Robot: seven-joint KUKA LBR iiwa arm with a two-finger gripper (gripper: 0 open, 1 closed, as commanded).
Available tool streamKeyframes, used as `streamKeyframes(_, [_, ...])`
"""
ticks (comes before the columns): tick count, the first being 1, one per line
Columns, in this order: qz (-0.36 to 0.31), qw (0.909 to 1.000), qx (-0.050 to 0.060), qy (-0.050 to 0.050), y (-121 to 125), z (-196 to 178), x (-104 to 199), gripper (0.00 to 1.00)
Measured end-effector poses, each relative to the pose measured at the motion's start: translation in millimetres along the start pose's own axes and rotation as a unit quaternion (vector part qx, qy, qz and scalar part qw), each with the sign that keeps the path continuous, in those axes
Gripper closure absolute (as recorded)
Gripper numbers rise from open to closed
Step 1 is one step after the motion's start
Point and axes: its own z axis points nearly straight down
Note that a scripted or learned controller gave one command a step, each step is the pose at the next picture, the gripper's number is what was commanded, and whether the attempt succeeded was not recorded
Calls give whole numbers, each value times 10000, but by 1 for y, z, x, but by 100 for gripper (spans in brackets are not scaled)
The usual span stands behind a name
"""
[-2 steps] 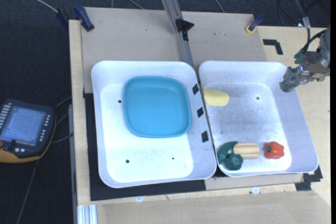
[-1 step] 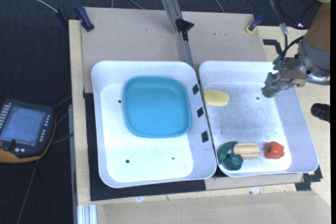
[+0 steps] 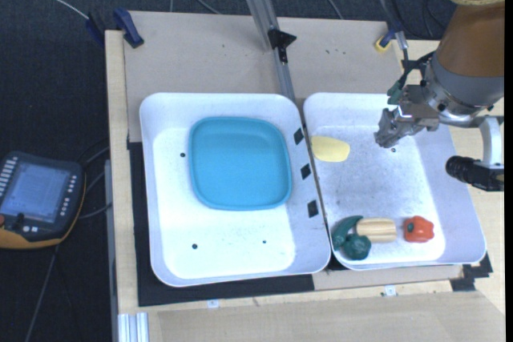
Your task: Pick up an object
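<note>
Yellow object beside tool

I see a glossy blue plastic plate, scuffed white plastic bins, and a matt wooden bench.

light: even, bright overhead | shadows: soft, faint | glare: white bins slightly washed | focus: mildly soft, grainy
</note>
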Motion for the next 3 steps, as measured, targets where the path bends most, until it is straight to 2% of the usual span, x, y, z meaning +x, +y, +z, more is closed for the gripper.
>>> streamKeyframes(1, [-2, 10000, 4, -1, 6, 15, 50, 100])
streamKeyframes(3, [-2, 10000, 1, 0, 3, 9, 152, 100])
